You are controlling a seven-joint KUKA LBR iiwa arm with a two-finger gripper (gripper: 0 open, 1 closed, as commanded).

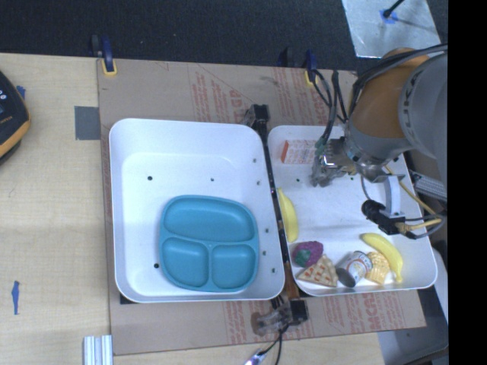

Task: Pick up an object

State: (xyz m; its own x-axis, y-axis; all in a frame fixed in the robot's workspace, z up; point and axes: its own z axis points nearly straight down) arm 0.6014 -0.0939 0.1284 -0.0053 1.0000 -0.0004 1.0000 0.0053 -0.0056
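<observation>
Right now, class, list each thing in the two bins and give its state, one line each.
Blue divided tray: flat in the left bin.
Left banana: lying against the right bin's left wall.
Right banana: lying flat.
Can: on its side.
Pizza slice: flat.
Pincer: above the right bin, holding nothing visible.

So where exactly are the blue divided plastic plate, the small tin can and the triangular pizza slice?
blue divided plastic plate (208,242), camera view, middle of the plate
small tin can (354,268), camera view, side of the can
triangular pizza slice (319,273), camera view, centre of the slice
</observation>
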